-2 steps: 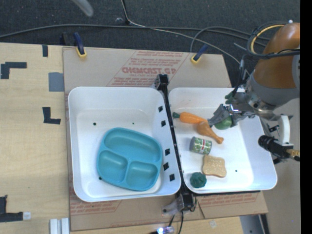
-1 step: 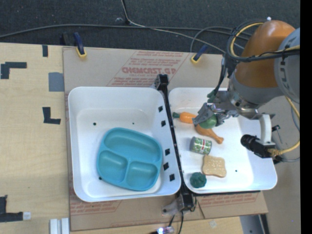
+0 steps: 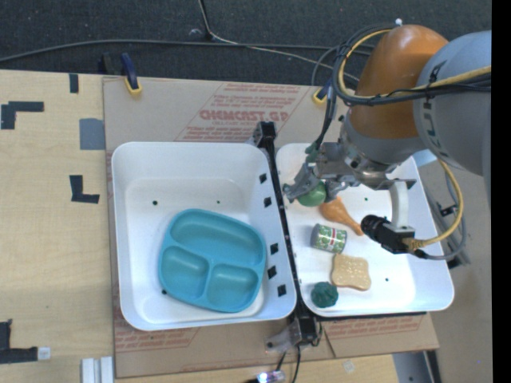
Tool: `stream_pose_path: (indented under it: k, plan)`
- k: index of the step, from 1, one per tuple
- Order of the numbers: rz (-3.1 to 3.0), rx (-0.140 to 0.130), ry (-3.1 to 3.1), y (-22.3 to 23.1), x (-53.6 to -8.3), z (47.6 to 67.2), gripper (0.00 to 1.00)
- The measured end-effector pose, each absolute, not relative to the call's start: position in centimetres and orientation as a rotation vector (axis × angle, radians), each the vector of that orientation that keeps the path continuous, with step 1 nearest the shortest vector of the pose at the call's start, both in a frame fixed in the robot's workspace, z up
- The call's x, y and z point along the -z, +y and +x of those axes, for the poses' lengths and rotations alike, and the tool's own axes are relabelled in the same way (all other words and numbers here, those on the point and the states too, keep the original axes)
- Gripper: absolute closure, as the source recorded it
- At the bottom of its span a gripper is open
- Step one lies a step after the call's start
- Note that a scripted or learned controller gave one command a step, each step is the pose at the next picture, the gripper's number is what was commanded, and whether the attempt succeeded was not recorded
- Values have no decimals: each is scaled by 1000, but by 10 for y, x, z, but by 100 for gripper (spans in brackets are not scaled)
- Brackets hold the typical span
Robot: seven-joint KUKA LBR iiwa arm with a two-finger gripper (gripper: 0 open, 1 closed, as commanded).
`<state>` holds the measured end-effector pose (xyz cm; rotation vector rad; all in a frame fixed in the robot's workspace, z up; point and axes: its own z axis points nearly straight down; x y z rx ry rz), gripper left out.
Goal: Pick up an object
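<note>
Cardboard sheet (image 3: 239, 114) over wooden bench (image 3: 48, 214), dark floor (image 3: 96, 14) behind; tool (image 3: 315, 183) state unclear

Right bin crowded along its left half; left bin open around the tray.

In the right bin (image 3: 431, 294), the arm's gripper (image 3: 315, 183) hangs low near the far left corner over a green object (image 3: 314, 192), with the orange carrot-like piece (image 3: 338, 212) just beside it. The small green can (image 3: 328, 238), the bread slice (image 3: 350, 272) and the dark green lump (image 3: 324, 294) run down toward the near left corner, leaving narrow gaps. A black cable fitting (image 3: 387, 234) juts over the middle. Bare floor shows along the near right side. In the left bin (image 3: 128, 174), the blue divided tray (image 3: 212, 259) fills the near middle; the far strip and left edge lie open.
</note>
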<state>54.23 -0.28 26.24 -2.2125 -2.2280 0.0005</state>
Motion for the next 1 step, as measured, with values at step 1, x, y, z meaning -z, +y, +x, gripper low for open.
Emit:
stream_pose_path:
  k: [1]
  plan:
    - [-2214, -4, -2227, 54, -243, 553, 100]
